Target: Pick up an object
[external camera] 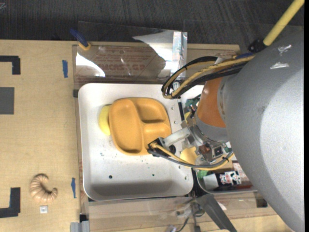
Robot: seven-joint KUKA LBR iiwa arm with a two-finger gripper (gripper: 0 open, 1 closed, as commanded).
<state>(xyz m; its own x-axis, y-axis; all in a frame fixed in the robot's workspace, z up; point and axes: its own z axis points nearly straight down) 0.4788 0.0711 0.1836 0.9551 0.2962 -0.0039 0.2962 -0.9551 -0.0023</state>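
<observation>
Camera view: we log an orange divided tray (139, 124) in the left bin (91, 144), lying leftward of our gripper (193, 146); jaws' state: cannot tell.

You get single fixed camera above surface (38, 81), looking down at slant; arm (270, 129) enters from right, close.

Nothing here can be read as words or numbers. A small box (227, 179) at the right edge of the left bin (91, 129), under the arm, carries a black-and-white printed label, too small and blurred to make out. The clear plastic sheet (130, 62) at the bench's far edge shows faint reddish print, also illegible. A tiny white tag (43, 209) near the bench's near-left corner bears a mark too small to tell.
</observation>
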